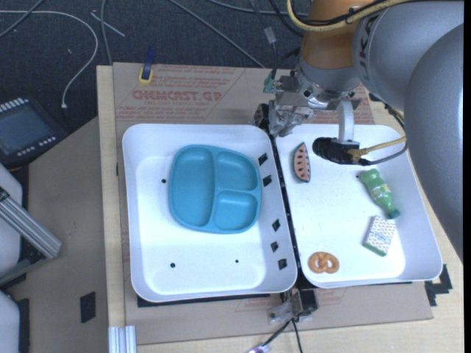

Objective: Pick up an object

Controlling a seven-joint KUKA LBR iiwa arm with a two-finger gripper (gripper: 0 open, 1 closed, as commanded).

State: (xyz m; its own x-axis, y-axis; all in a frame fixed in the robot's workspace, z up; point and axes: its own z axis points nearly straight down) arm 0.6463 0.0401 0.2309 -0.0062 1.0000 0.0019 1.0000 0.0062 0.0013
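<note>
Jaws hang low over the far end of the wall where the two white bins meet. Their tips are lost against the dark clutter behind, so I cannot tell whether they are open or closed, and no object is seen in them. The grey arm (412,57), with its orange band, reaches in from the right.

The nearest thing to pick is a toy watermelon slice (300,162). It lies flat in the right bin (335,212), just beside the dividing wall, a short way toward the camera and slightly right of the jaws. Its long axis runs roughly from far to near, almost parallel to the wall. A grasp would likely close across its short width.

Farther off in the same bin lie a green bottle (379,192) on its side, a small patterned white packet (380,235) and a pretzel (323,262) near the front rim. In the left bin (206,263) rests a blue divided plate (215,188). Both bins sit on a cardboard-covered worktop (184,87).
</note>
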